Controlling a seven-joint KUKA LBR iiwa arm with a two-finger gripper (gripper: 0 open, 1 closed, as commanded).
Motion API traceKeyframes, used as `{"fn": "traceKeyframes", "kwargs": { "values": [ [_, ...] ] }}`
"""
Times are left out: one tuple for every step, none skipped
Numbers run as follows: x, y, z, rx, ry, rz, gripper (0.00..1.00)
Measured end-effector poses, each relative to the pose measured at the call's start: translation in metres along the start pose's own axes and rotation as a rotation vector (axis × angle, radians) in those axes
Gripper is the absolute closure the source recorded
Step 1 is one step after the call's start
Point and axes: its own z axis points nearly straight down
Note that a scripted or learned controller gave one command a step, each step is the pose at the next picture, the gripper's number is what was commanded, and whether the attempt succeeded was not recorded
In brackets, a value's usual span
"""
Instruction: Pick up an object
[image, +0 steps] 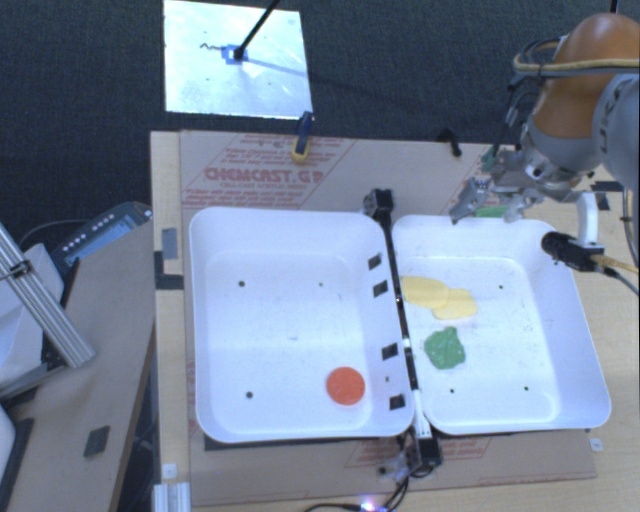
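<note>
Bins side by side on the surface (250, 170), and the objects are split between them. In the left bin (290, 320), an orange disc (346, 386) lies flat near the front edge, toward the front right corner, round and evenly coloured. In the right bin (500, 330), two pale yellow pieces (438, 298) lie flat and overlapping, close to the left wall, about midway back. Just in front of them sits a green lump (445, 348), crinkled and irregular, apart from the yellow pair. The end effector (492, 203) hangs over the right bin's back edge, near its back left part, the arm's orange band (590, 45) above it. Nothing between its fingers; whether they're wide or narrow, I cannot tell.
</note>
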Motion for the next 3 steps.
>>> {"fn": "traceKeyframes", "kwargs": {
  "values": [
    [0.106,-0.031,-0.040,-0.002,0.005,-0.012,0.00],
    [0.133,-0.045,-0.209,-0.020,0.002,-0.006,0.00],
    [0.131,-0.045,-0.209,-0.005,-0.001,-0.007,1.00]
  ]
}}
